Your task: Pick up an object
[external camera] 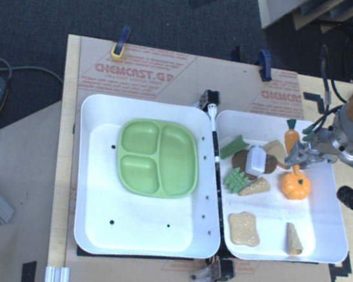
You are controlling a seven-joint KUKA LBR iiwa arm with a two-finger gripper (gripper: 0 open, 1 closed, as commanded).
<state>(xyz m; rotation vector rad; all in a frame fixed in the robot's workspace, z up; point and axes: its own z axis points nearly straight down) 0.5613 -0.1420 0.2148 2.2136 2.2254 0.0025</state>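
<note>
Since nothing's lifted yet, the pick is barely started: hand hovers in the right bin, just at 12 o'clock of the orange pumpkin toy. Can't tell if it's spread or pinched together.

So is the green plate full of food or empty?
Empty. The green plate shows bare green in all three sections; the toy food lies in the right bin.

Bright even overhead light, soft shadows, mild overall blur
</note>
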